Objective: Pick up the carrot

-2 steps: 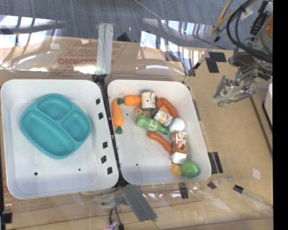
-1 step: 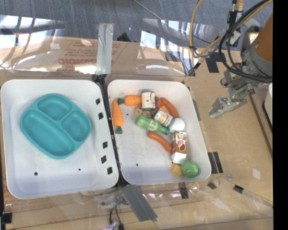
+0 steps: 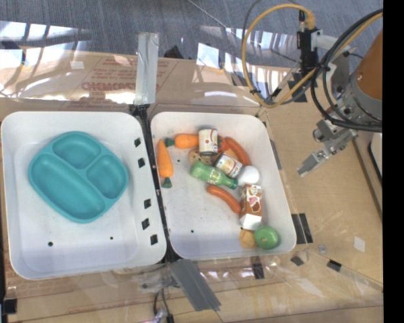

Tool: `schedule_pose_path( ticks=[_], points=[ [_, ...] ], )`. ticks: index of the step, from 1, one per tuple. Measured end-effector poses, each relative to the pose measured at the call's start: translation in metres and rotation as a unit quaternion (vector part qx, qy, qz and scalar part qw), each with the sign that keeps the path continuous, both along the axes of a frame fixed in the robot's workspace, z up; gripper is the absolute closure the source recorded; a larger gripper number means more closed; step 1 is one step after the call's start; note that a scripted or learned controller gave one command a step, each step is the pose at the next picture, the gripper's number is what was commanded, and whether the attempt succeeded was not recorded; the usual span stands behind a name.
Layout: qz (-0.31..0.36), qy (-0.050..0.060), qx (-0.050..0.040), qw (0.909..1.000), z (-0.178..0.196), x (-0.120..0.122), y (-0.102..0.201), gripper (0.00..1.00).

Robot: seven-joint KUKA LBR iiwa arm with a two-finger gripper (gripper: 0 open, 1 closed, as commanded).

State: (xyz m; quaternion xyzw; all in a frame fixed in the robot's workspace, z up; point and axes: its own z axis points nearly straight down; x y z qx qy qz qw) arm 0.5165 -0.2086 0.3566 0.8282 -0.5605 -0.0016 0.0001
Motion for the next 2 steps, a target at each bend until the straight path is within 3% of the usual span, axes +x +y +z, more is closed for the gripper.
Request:
schedule_pose_path(
  ticks=[1, 2],
  points=[
    [0.090, 0.001, 0.0008, 0.9959, -0.016, 0.011, 0.006, 1.00],
    [0.174, 0.000, 0.0008, 0.9848, -0.020, -0.040, 0.012, 1.00]
  ],
)
